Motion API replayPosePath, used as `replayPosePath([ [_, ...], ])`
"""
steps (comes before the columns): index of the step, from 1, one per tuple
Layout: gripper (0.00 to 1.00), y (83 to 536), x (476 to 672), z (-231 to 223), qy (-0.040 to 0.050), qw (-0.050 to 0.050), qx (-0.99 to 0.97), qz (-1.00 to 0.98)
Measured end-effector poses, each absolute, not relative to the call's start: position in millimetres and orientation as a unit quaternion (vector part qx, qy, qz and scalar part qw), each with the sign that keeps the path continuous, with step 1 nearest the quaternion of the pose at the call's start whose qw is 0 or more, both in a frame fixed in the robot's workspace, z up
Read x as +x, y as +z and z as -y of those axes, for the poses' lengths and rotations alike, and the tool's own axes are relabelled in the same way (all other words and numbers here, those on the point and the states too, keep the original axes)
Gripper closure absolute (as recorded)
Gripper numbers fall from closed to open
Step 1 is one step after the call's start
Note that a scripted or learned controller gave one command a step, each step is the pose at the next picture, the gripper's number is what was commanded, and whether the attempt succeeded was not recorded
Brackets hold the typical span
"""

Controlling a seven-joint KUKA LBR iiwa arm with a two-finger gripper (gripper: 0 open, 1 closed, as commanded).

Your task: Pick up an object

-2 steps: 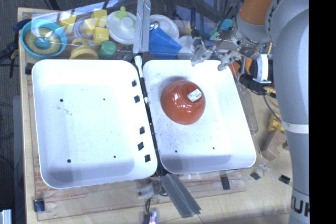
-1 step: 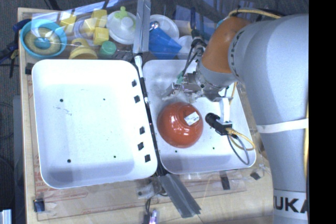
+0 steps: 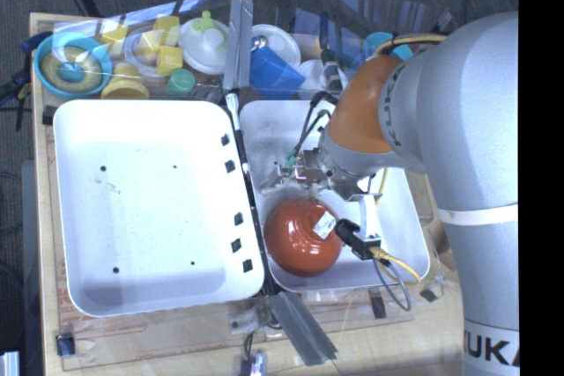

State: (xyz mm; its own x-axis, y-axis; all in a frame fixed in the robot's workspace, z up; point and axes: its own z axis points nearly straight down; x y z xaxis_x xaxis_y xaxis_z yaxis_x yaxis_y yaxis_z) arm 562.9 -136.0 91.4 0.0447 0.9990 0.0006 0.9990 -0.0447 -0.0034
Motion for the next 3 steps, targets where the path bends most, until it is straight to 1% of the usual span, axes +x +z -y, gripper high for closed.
replayPosePath([
  [1, 0.00, 104.1, 511.5, 155.1, -0.0145, -0.021, -0.712, 0.702],
  [2, 0.00, 102.7, 507.0, 108.0, -0.0070, -0.024, -0.715, 0.698],
  [3, 0.00, 101.2, 505.2, 108.6, -0.0054, -0.022, -0.716, 0.698],
])
